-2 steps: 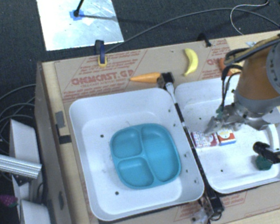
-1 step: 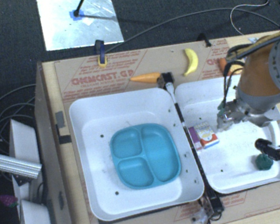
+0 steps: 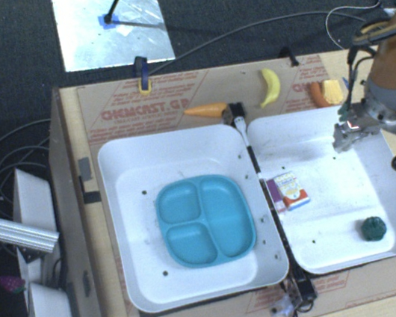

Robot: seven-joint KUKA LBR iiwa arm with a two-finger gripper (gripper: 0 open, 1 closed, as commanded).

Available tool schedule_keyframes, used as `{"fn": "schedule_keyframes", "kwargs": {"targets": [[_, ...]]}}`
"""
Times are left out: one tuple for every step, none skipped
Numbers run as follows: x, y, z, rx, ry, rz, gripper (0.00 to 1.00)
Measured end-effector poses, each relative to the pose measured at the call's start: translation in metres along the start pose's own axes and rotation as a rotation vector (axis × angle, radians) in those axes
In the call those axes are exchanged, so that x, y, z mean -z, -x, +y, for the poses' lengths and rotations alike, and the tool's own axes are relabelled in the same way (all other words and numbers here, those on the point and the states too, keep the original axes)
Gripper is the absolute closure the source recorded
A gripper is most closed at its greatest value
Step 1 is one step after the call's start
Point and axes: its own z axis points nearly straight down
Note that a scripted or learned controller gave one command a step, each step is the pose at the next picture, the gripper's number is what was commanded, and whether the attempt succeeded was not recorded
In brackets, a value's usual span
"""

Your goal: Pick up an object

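The two-finger gripper (image 3: 347, 134) hangs over the upper right part of the right shallow white bin (image 3: 338, 262); whether it is released or clenched cannot be told. Two things lie in that bin: one small white and red carton (image 3: 291, 190) below and to the gripper's left, and one dark green ball (image 3: 373, 228) straight below it, near the bin's lower edge. Far to its left, one light blue divided plastic tray (image 3: 205, 219) sits in the left white bin (image 3: 126, 204). On the board above, one yellow banana (image 3: 270, 86) and one orange carrot (image 3: 205, 112) lie up and left of the gripper.

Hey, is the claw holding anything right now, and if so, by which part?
Nothing shows in the claw. The box and green ball lie apart from it in the right bin.
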Motion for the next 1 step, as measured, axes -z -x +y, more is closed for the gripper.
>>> {"fn": "schedule_keyframes", "kwargs": {"targets": [[-0.0012, -0.0011, -0.0004, 0.001, -0.002, 0.002, 0.0]]}}
